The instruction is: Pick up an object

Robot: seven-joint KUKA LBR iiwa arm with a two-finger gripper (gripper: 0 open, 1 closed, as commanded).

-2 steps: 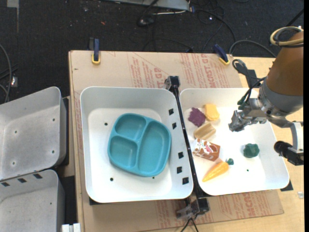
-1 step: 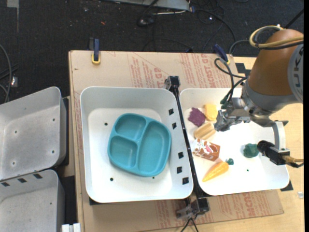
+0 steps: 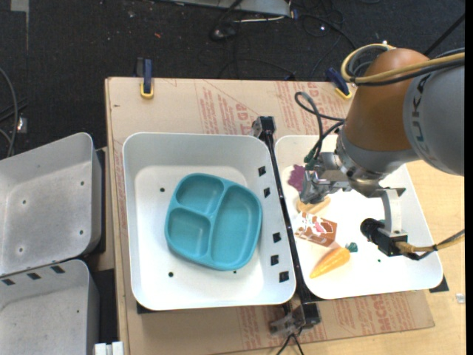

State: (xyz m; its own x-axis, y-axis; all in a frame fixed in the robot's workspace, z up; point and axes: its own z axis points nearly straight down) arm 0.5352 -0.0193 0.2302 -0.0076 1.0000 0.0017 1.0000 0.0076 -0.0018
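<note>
In the camera view, a cardboard-topped counter [image 3: 199, 98] carries two shallow white bins side by side.

The left bin [image 3: 148, 276] holds one thing: a teal plate [image 3: 213, 221] with three compartments. It lies flat near the middle of the bin floor, and nothing is in its compartments.

The right bin [image 3: 395, 276] holds several small things, all gathered toward its left wall. A purple piece [image 3: 297, 176] sits farthest back, close to the divider between the bins. Just in front of it is a pale tan piece [image 3: 305, 207], partly covered from above. Next comes a small red-and-white packet [image 3: 318, 230], lying flat. Nearest the front is an orange toy carrot [image 3: 330, 262] with a green tip, lying at a slant and clear of the packet.

The grey and orange arm [image 3: 384, 117] reaches in from the right over the right bin. Its claw [image 3: 312, 191] is low over the bin's left part, between the purple piece and the tan piece and right above the latter. Whether the claw is open or closed cannot be told, and nothing can be seen held in it.
</note>
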